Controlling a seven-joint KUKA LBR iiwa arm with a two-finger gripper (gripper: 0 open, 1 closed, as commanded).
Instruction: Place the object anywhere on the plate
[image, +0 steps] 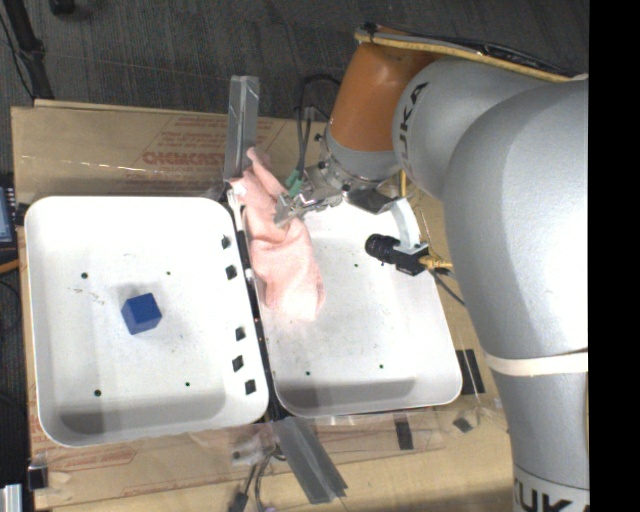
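So the gripper (297, 203) was down at the far left corner of the right bin (400, 350), sitting right on the top part of the pink cloth (285, 265). Honestly couldn't tell if it was spread, closed, or pinching the cloth. The metal bits and the fabric overlapped from this angle and it all blurred together, so I'm not calling it a grab.

The cloth itself was bunched along the right bin's left wall. Its upper end was draped up over that bin's far left rim, and the rest trailed down inside the bin toward the middle of that wall. It looked crumpled, not flat.

The arm (500, 200) came in over the right bin's right side, big and grey, with the orange band (365, 95) hanging above the bin's far edge. A small black fitting (395, 252) with a cable stuck out over the right bin's far right part.

The left bin (60, 330) sat touching the right bin's left side, and a blue cube (142, 312) rested in it, well apart from the right bin and the cloth. Cardboard (120, 140) lay flat on the bench beyond the right bin's far left corner.
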